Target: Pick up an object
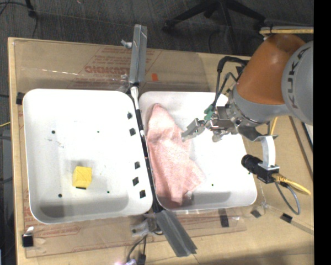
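Observation:
A crumpled pink towel [168,153] lies along the left side of the right bin [231,186], against the divider. In the left bin [44,115] a small yellow block [82,176] rests near the front left. My gripper [204,132] hangs over the middle of the right bin, just right of the towel's upper part. It is open, with nothing between its fingers. One fingertip [188,131] sits at the towel's right edge; whether it touches the cloth is unclear.
A grey bar [138,54] runs from the back of the bench down to the divider between the bins. Black clips [135,164] line the divider. A black connector with a yellow cable [262,167] hangs by the right bin's rim.

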`<act>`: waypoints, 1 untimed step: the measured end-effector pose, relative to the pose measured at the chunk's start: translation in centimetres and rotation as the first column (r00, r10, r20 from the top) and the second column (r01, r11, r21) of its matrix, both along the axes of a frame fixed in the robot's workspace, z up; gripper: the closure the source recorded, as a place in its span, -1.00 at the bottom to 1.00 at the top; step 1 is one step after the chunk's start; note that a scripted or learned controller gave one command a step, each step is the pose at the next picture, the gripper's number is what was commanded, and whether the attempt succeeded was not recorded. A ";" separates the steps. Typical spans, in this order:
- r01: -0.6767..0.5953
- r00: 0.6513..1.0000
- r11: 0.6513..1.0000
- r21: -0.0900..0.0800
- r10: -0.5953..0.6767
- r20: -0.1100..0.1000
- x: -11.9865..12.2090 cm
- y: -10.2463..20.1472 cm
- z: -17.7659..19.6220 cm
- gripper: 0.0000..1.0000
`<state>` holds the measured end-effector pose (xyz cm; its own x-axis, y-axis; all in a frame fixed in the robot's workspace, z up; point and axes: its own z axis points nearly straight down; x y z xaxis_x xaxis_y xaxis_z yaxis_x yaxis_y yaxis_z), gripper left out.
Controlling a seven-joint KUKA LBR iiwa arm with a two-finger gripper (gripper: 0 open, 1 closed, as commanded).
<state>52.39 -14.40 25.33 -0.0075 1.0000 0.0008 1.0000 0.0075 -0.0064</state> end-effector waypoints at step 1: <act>0.199 0.980 0.980 -0.001 -0.199 -0.001 4.9 -3.6 -8.0 -1.00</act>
<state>57.25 -17.97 17.31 0.1921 0.9814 -0.0006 0.9814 -0.1921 -0.0069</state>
